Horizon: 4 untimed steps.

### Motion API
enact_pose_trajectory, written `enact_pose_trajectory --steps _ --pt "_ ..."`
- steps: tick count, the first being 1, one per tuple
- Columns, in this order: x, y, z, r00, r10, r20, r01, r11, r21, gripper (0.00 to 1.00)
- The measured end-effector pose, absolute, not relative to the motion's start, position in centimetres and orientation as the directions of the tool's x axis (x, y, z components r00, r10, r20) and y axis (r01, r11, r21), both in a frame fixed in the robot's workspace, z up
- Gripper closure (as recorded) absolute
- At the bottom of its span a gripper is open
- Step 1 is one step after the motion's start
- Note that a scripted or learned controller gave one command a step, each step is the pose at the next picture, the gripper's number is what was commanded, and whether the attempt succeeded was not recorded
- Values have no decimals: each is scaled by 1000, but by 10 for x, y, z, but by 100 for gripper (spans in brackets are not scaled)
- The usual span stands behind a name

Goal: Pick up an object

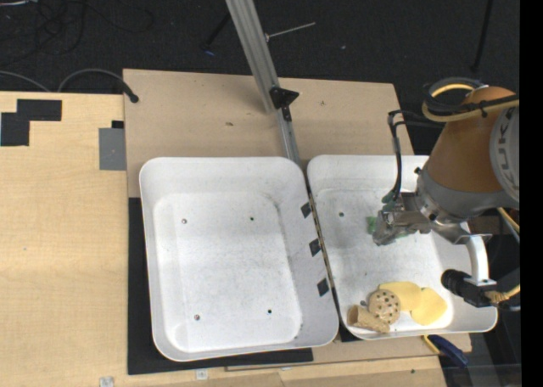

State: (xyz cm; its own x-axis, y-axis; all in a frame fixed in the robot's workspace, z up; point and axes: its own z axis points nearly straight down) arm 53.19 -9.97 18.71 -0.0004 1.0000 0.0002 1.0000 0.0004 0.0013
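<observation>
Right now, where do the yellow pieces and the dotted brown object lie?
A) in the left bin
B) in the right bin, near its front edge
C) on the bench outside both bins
B: the yellow pieces and the dotted brown object lie together by the front rim of the right bin.

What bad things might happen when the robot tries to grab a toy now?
1. The gripper sits over bare floor of the right bin, while the yellow pieces and the brown dotted object lie apart, near the front wall. It may close on nothing.
2. Those objects are bunched together, touching, so a grab could nudge one away or catch two.
</observation>
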Motion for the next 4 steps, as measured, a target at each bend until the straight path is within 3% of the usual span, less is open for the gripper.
enact_pose_trajectory --steps 1,4 --pt "533 -101 240 -1 1000 0 1000 1 3 100" --pt "520 42 242 -2 1000 2 1000 2 -6 100"
